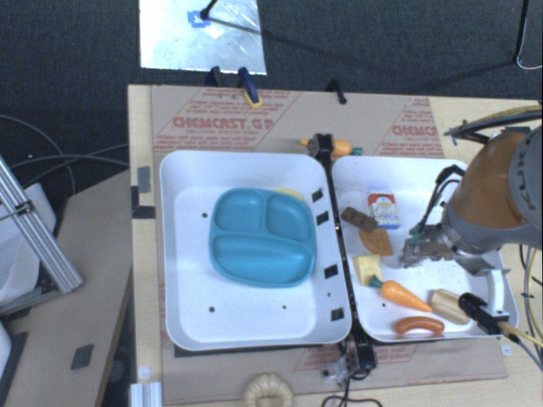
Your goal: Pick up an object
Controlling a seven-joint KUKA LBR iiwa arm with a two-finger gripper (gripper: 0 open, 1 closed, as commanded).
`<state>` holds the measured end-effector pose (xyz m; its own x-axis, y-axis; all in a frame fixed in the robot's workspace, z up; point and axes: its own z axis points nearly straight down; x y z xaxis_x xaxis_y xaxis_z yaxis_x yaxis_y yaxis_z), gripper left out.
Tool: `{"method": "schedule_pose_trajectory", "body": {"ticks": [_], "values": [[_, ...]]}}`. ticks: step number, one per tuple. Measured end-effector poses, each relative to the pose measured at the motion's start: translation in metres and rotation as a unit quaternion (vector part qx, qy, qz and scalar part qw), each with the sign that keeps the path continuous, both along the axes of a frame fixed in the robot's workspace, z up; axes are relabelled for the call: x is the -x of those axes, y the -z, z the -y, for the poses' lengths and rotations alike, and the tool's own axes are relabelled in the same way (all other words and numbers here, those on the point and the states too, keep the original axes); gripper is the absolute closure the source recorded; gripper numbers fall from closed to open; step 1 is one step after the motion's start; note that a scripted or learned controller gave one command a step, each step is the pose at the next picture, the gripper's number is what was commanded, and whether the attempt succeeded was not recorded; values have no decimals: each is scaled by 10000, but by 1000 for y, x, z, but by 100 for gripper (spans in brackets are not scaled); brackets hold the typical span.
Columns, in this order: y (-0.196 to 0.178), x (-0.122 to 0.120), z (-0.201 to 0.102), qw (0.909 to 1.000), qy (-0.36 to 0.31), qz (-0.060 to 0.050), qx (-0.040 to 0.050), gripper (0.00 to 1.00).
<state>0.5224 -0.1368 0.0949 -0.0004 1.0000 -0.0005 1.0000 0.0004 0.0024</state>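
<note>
claw (413, 253) low in right bin (407, 172) (beside cheese (367, 269), above carrot (405, 295)); cannot tell its state. blue plate (261, 236) occupies left bin (187, 253).

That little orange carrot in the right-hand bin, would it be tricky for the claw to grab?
Probably somewhat. The carrot looks tapered and rounded, so it may roll or slip out sideways when squeezed. It appears to be a smooth, stiff toy, likely light. The sausage and yellow wedge lie close by, so a push could nudge them too.
</note>
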Motion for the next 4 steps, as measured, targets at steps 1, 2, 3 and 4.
{"method": "schedule_pose_trajectory", "body": {"ticks": [1, 2, 3, 4], "values": [[-43, 4, -1, 10000, -15, 2, 0, 100], [-107, 4, -2, 10000, -20, 22, 5, 100], [-131, 3, -2, 10000, -20, 7, 1, 100], [-124, -44, -25, 10000, -37, 13, -1, 100]]}}
